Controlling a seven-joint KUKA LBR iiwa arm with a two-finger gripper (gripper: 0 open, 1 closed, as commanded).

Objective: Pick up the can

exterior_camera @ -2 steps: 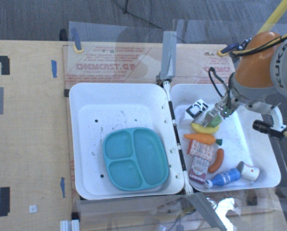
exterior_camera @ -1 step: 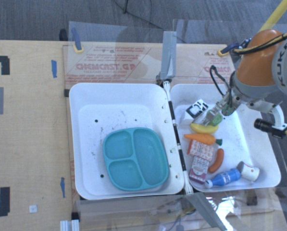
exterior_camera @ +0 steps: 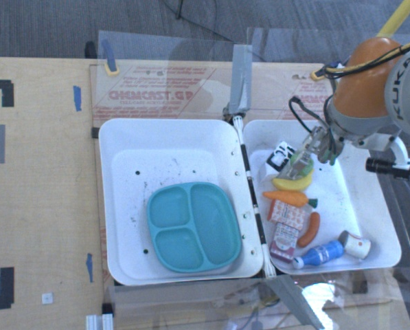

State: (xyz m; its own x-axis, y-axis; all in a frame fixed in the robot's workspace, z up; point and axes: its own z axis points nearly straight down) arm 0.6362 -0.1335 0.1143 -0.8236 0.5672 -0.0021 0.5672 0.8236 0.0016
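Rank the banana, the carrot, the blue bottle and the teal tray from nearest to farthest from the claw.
1. Yellow toy banana, just under the claw.
2. Orange toy carrot, below it.
3. Blue plastic bottle, right bin's front.
4. Teal divided plastic tray, left bin.

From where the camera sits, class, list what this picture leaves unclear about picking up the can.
- Camera view: no item in the right bin reads clearly as a can; all are too small.
- Pincer: its tips blur into the banana, so its grip is unreadable.
- Red packet: print too small to read.
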